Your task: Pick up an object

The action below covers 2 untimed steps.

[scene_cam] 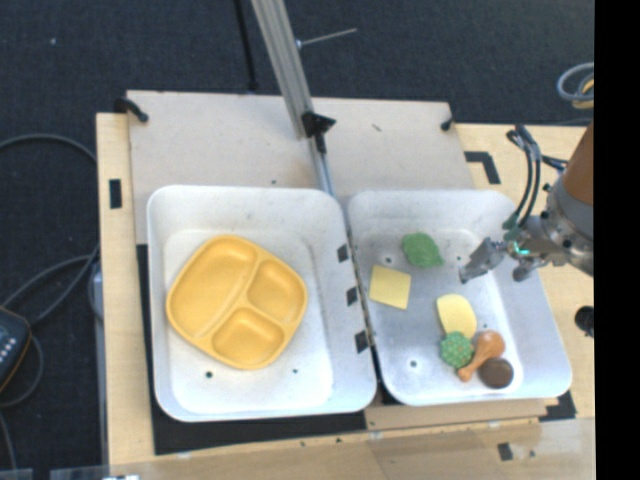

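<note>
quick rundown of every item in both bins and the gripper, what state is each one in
yellow divided plate: flat in the left bin, right way up, compartments bare
green lumpy toy: loose in the right bin, clear of the gripper
yellow square slice: lying flat
pale yellow piece: lying flat
small green toy: touching the drumstick
drumstick: on its side
brown round piece: by the drumstick's end
gripper: over the right bin, holding nothing

Right bin [400, 373], lower right of frame: green lump [421, 249] up top, yellow square [390, 288] left, yellow block [456, 315], small green piece [456, 349], drumstick [482, 352], brown ball [496, 372] clustered lower right.
</note>
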{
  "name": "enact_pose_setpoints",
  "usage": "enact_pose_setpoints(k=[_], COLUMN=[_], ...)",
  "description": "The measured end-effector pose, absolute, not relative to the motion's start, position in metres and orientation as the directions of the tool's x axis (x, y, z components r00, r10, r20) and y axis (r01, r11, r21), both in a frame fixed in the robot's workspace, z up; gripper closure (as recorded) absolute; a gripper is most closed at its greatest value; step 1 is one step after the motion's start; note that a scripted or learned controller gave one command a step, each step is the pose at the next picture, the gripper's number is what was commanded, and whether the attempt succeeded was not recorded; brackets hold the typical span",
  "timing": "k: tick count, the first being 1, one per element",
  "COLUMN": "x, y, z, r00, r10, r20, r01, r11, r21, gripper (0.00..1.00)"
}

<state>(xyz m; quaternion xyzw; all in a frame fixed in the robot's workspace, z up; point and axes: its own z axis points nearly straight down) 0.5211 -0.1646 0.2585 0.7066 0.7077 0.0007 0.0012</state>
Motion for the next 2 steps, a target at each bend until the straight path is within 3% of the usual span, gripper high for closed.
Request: enact_pose_setpoints(k=[2], x=[0.504], y=[-0.157], z=[0.147], r00=[0.000], r10=[1.000], r20=[0.000], r01=[1.000], r11=[0.000], r21=[-0.004], gripper=[0.00])
